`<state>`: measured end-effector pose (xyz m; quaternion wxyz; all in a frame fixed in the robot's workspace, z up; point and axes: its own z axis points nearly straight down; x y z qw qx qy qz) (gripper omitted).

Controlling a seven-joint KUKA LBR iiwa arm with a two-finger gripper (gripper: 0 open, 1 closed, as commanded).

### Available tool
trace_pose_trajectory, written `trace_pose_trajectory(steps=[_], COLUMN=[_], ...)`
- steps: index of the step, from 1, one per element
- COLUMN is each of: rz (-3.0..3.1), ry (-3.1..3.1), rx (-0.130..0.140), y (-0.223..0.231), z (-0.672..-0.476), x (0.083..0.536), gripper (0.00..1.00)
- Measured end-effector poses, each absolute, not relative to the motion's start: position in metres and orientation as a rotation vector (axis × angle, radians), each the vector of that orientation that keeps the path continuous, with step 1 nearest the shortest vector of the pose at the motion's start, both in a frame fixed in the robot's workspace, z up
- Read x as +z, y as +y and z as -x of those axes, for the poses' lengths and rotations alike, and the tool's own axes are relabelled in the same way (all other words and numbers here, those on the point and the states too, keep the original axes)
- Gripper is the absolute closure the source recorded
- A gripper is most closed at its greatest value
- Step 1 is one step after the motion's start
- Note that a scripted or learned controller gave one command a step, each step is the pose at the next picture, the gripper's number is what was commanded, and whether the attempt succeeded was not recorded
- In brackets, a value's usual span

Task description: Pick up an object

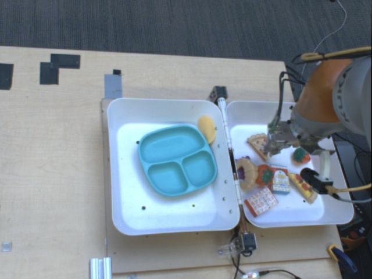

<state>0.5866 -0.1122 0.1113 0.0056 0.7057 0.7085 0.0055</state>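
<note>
My gripper [272,146] hangs low over the back of the right bin [334,217], reaching in from the right. It stands at the right end of a tan pizza slice [255,140], and contact cannot be made out. Close by lie a red and green round toy [300,154], a red tomato [265,173], a beige cookie-like piece [245,172], a small pale box [281,182], a red patterned box [261,201] and a yellow and red wedge [302,186].
The left bin [125,214] holds a blue divided plate [175,159], with a yellow lemon-like toy [207,128] at its back right corner. The ridge between the bins [228,150] runs just left of the pizza slice.
</note>
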Motion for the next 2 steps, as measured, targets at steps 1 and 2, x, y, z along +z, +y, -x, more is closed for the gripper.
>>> trace_pose_trajectory(steps=[1, 2], rz=[-2.210, -2.207], ry=[2.218, 2.219], rx=[0.017, 0.021], y=[-0.112, -0.111], z=[-0.586, -0.588], x=[0.111, 0.122], gripper=[0.00, 1.00])
